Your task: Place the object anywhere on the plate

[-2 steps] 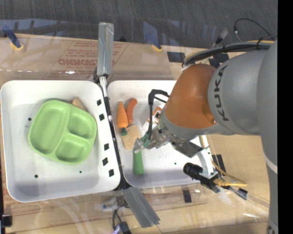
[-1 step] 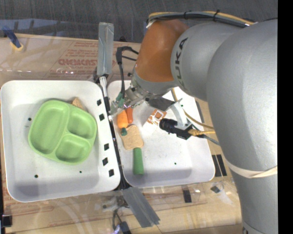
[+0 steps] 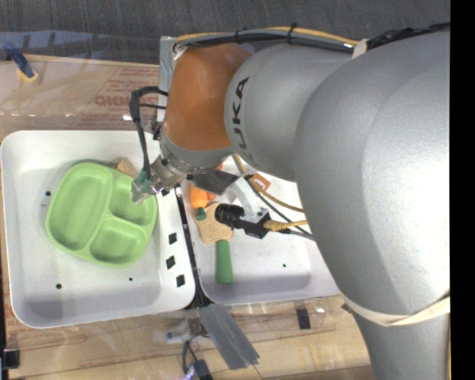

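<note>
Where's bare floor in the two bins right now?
Left bin: free strip along the near wall below the green plate, plus the far-left corner. Right bin: bare patch right of the green cylinder. Crowded at the divider, where the claw hangs over the plate's right edge.

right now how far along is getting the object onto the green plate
Done: the gripper is at the right edge of the green three-compartment plastic plate in the left white bin. In hand: I cannot tell whether it holds anything. Left: the plate's compartments look bare; a green cylinder and an orange piece lie in the right white bin.
</note>
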Tool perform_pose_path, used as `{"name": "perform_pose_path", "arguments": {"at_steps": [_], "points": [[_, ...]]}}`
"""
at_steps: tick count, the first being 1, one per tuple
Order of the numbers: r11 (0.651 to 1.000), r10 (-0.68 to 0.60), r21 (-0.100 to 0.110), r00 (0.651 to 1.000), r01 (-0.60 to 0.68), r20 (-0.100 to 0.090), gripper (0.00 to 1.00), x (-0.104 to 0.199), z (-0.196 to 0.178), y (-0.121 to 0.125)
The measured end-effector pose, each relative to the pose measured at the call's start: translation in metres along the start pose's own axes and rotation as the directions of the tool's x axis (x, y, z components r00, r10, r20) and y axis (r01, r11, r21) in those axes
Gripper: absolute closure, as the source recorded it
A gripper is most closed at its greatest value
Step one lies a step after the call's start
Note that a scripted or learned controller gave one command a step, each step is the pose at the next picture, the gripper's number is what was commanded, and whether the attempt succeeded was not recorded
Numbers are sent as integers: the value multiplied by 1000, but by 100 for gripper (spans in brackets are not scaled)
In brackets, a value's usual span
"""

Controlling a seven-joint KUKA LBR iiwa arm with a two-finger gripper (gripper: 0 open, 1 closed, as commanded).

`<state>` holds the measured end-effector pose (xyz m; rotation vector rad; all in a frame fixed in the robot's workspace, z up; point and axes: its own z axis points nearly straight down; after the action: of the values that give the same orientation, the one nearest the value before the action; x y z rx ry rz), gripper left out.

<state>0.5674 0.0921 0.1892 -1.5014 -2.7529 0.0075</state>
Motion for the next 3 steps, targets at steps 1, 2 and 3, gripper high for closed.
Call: {"name": "perform_pose_path", "arguments": {"at_steps": [1,2,3], "points": [[999,-51,-1,999,51,1,100,-32,0,-116],[980,-198,-3,980,198,2,100,-39,0,-51],[980,-198,-3,980,198,3,0,-40,0,-52]]}}
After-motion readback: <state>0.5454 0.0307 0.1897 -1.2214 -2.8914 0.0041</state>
